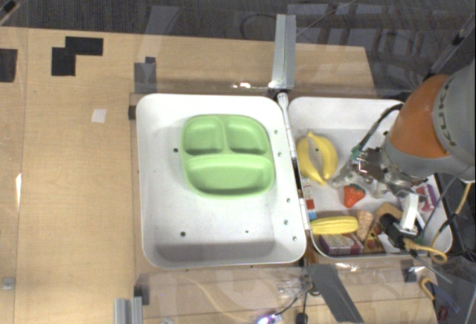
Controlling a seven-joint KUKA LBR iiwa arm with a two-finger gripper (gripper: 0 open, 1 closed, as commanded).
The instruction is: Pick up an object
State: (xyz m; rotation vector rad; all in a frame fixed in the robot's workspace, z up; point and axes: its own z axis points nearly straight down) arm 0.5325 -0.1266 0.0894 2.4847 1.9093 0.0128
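Down in the right-hand shallow white bin [338,108], the grey arm with its orange band [416,129] reaches in from the right, and its pincer [362,175] sits low among the clutter there. Whether the pincer is spread or pressed together cannot be told, since the wrist and cabling cover that part.

Just below the pincer lies a small red strawberry-shaped toy [354,195], near it but not visibly gripped. To the left, against the bin's inner wall, rests a curved yellow plastic banana [316,157]. Nearer the front edge lies a yellow corn-cob-like piece [334,225], with a dark reddish box [341,244] just in front of it and a tan lump [364,224] beside it. More small items crowd the front right corner, too jumbled to name.

Beside this, the left-hand shallow white bin [167,233] holds a light green three-compartment plastic plate [226,154], lying flat near its centre. Both bins sit on a pale wooden tabletop [67,189].
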